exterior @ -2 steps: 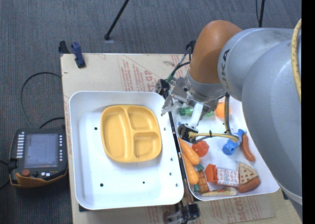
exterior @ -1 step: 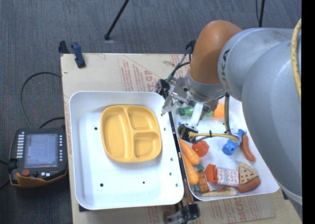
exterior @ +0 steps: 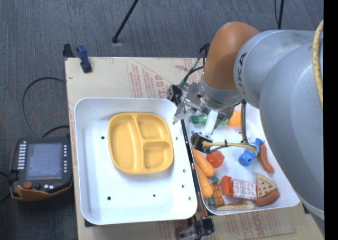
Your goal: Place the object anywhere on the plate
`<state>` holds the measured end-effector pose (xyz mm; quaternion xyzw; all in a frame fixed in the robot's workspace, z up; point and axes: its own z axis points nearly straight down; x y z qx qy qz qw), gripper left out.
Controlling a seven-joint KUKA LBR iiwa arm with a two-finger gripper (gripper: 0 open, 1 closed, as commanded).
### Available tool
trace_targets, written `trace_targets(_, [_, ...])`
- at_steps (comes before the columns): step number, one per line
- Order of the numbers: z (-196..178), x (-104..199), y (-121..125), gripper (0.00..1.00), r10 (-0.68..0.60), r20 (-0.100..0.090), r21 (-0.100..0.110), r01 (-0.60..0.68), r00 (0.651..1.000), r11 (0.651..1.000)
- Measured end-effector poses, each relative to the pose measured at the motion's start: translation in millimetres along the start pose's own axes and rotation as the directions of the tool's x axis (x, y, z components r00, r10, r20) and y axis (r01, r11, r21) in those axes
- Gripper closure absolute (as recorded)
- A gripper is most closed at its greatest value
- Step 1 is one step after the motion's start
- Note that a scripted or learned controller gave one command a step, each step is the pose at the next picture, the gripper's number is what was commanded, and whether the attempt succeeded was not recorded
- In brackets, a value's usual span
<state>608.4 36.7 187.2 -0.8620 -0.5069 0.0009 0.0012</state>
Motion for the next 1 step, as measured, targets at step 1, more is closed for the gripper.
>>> trace_targets(1, [26.5,84.1,-35.8,0.00,0.159,0.001,0.001,-0.159,0.987,0.987])
